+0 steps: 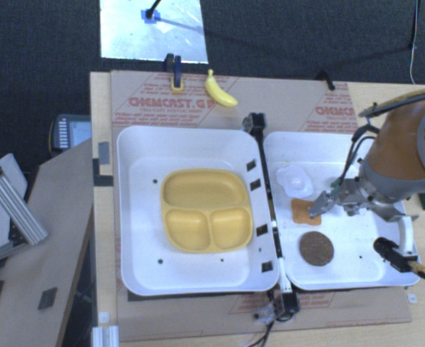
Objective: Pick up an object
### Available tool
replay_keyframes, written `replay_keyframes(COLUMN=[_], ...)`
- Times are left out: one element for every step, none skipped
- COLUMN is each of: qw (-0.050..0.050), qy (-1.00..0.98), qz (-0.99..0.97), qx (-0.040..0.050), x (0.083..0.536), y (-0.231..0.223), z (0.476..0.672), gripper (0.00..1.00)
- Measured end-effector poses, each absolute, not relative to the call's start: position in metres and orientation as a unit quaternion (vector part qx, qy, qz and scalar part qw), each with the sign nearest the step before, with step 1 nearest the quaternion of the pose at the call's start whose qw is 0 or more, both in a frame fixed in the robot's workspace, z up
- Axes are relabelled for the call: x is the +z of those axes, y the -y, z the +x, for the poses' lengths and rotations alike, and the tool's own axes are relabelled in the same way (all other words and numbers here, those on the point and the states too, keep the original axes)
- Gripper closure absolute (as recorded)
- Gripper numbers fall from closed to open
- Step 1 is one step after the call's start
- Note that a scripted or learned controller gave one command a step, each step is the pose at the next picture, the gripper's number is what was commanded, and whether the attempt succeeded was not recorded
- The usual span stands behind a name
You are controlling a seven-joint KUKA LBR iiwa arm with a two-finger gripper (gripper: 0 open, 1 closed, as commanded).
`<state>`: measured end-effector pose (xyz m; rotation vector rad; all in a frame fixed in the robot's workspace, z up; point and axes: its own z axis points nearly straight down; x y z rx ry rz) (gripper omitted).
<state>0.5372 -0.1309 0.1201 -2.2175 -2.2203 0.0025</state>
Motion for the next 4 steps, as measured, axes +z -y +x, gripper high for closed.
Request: replay_keyframes(qw=[-0.001, -0.003, -0.003, -0.001], qy=[0.708, 0.708, 0.709, 0.71], qz=[-0.706, -0.706, -0.706, -0.704], qx=[-0.0006, -0.0016, -0.0021, -0.0016], x=[0.134, 0.178, 0.232, 0.242], y=[0.132, 0.134, 0.135, 0.084], z=[0.539, 0.544, 0.546, 0.553], gripper=[1.0, 1.0, 1.0, 1.0])
